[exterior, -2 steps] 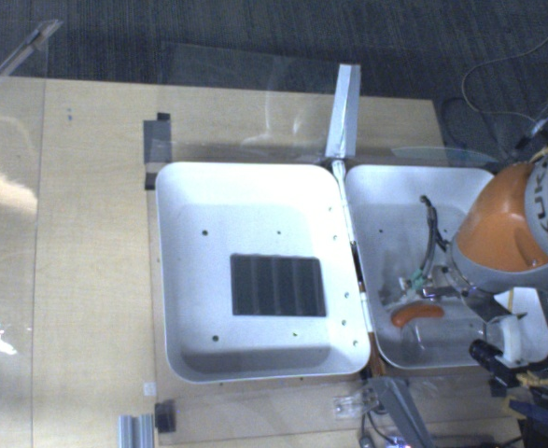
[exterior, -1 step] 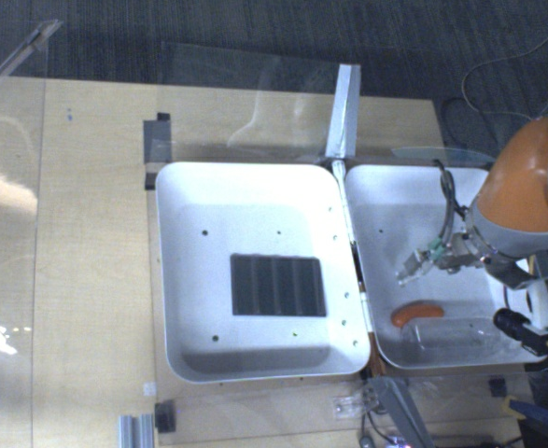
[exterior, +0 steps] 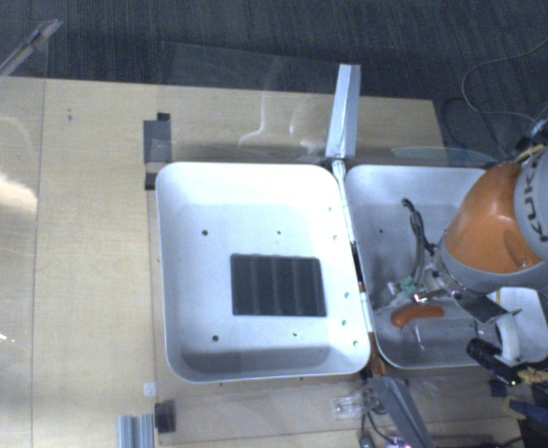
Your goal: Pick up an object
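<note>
1. Gripper (exterior: 421,297) is low in the right bin (exterior: 386,203), just above an orange sausage-shaped object (exterior: 417,315). Can't tell its open/closed state: the wrist and cabling hide that area.
2. Object lies directly under and slightly toward the camera from the gripper, touching or nearly so. Can't tell whether it's between the tips or just beside them.
3. Risk: a grasp off to one side. The object is long and rounded; if the tips close off its middle or across its end, I'd expect it to squirt out or pivot.
4. Risk: it lies close to the bin's near wall, just beyond the gripper. A push rather than a pinch would likely shove it against that wall or wedge it there.
5. Risk: a black cable (exterior: 414,222) loops off the far side of the gripper, and something small and green (exterior: 406,283) sits right at the tool. Either could snag or get pinched with the object.
6. Object look: orange-brown, smooth, short, lying flat and roughly crosswise to the arm's (exterior: 498,231) reach. Probably light and slippery.
7. Left bin (exterior: 189,250), well away from the gripper, holds only a dark ribbed panel (exterior: 278,286).
</note>
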Tool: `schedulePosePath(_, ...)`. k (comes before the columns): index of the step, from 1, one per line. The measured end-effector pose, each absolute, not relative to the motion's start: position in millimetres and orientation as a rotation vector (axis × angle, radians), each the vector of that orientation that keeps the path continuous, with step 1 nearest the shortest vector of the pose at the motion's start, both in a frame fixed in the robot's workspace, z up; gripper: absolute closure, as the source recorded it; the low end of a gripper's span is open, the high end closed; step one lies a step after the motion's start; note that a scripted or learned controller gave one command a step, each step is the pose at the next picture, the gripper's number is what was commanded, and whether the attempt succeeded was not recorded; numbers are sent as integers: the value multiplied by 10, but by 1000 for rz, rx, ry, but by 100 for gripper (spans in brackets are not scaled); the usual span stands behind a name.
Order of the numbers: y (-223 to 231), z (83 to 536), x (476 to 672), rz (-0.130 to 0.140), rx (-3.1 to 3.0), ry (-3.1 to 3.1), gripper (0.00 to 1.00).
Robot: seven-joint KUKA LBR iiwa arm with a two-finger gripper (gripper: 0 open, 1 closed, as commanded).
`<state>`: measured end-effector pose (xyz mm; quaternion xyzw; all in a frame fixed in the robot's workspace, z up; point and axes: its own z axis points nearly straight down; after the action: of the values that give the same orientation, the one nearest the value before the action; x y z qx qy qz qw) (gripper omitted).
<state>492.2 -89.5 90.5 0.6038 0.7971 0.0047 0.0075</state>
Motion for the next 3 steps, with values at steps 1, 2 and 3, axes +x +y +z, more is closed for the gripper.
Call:
schedulePosePath(1,-889,1028,4962,24,1880,2486,100)
schedulePosePath(2,-889,1027,4961,23,1881,2487,0)
schedulePosePath(3,-922,893,5915,12,2047,2368,0)
